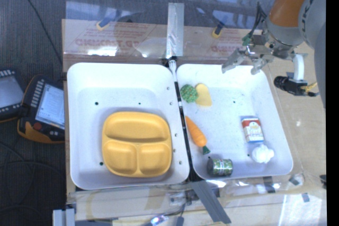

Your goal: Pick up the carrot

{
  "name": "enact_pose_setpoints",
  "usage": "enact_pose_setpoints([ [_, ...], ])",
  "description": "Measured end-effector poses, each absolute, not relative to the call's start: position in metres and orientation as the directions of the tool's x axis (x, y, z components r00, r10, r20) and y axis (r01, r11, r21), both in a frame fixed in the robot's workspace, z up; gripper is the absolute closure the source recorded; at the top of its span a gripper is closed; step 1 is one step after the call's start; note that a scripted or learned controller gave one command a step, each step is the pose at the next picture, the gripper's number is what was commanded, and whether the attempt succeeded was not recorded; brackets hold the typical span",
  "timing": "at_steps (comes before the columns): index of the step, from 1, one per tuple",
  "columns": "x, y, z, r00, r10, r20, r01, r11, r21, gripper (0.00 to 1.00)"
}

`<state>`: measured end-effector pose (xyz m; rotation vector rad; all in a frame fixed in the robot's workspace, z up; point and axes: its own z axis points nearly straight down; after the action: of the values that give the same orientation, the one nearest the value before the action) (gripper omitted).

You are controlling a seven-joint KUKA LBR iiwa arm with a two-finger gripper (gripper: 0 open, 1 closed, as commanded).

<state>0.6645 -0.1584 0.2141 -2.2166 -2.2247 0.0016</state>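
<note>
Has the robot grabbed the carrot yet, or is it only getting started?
Only starting. Nothing looks done: the carrot lies in the right bin by its left wall. The gripper hangs over the bin's far edge, jaws open, holding nothing. Reaching, gripping and lifting are left.

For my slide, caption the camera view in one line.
Gripper open above the right bin's far edge; carrot lies untouched by the divider.

One fixed camera looks down at a slant from above the desk [296, 129], taking in both bins [85, 87] whole.
</note>
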Motion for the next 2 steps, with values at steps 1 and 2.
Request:
enact_pose_setpoints([
  [1, 0.623, -0.096, 0.127, -0.235, 0.972, 0.001, 0.972, 0.235, -0.001, 0.00],
  [2, 0.668, -0.074, 0.184, -0.131, 0.991, -0.001, 0.991, 0.131, -0.001, 0.00],
])
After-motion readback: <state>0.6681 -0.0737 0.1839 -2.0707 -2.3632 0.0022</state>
